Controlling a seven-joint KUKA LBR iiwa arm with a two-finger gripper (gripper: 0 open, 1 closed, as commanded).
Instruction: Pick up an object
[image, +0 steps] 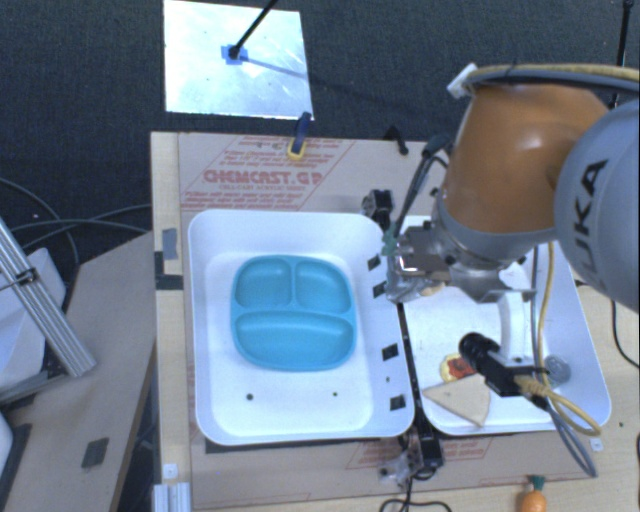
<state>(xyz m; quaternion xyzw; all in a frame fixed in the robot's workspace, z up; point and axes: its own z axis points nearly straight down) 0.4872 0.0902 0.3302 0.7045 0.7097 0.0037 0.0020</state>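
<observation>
Leftmost, the left bin (215, 400) holds a blue plate (294, 310) with three sections, lying flat near the bin's middle. Both bins rest on a board (262, 172) printed with red lettering. The gripper (405, 272) hangs over the seam where the two bins meet, just inside the right bin's (585, 400) left edge, with the arm's (520, 160) orange band bulking above it. The arm hides the gripper's tips, so I cannot tell whether it is spread or closed, and nothing shows in its grasp. Nearer the camera, a tan wedge (460, 402) lies flat in the right bin's near left corner. A small red piece (456, 368) sits just beyond it, touching or almost touching.
</observation>
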